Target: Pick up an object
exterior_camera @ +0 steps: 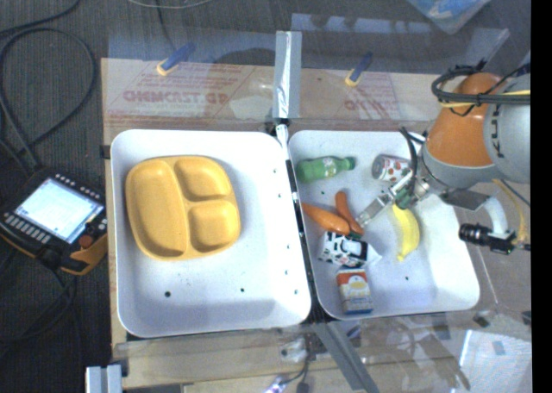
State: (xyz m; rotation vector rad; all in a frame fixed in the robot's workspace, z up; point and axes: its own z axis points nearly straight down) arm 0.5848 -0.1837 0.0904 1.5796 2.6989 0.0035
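From the overhead camera I see my two-finger gripper [373, 210] low inside the shallow white right-hand bin [448, 283], the grey arm with its orange band [461, 128] slanting in from the right. The fingers look drawn close together at the tip, with nothing visibly between them; the tip sits right by the upper end of the short orange sausage-shaped piece [346, 209], though I cannot tell if it touches. Just left of the tip and slightly lower lies the long orange carrot [321, 215]. Directly below it is the small black-and-white cow-patterned carton [345, 250], and further below that the little red-and-blue box [354, 290]. To the right of the tip, close by, lies the yellow banana [406, 232]. Above and left is the green plastic bottle [323, 167]; above and right, partly under the wrist, a small red-and-white can [389, 166]. Well off to the left, the other white bin [138, 305] carries a yellow divided plastic tray [181, 206].
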